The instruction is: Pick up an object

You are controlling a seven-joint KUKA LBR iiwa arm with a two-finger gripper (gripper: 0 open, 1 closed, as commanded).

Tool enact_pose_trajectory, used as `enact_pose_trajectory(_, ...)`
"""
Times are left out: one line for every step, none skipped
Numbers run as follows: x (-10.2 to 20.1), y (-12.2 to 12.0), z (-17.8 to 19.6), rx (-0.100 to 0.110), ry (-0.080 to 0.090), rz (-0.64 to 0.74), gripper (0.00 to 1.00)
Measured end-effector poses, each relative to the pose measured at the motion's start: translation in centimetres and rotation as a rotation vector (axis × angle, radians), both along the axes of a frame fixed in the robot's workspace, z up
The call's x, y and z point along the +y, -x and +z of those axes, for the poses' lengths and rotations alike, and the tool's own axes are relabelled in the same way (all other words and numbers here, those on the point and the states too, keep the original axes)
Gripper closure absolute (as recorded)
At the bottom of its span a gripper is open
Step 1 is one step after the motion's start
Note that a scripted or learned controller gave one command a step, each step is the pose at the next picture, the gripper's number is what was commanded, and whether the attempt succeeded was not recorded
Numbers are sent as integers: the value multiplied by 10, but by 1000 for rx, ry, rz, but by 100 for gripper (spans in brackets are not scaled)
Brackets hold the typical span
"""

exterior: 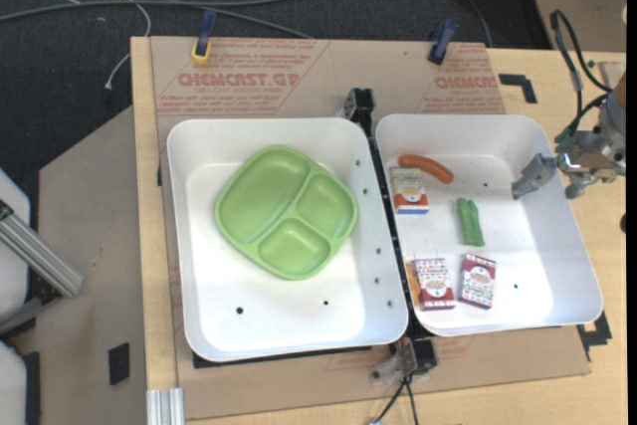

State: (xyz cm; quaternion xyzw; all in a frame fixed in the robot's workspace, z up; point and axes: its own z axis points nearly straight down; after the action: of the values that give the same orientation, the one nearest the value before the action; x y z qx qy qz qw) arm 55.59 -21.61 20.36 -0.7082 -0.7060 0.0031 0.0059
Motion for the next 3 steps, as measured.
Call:
enact_pose_trajectory(0, -3, 7, -12, 3, 3, 0)
enact_pose_trajectory(4, -1, -55, -7, 1, 3, 0)
enact_pose_trajectory(-1, -9, -109, -6, 1, 4, 0)
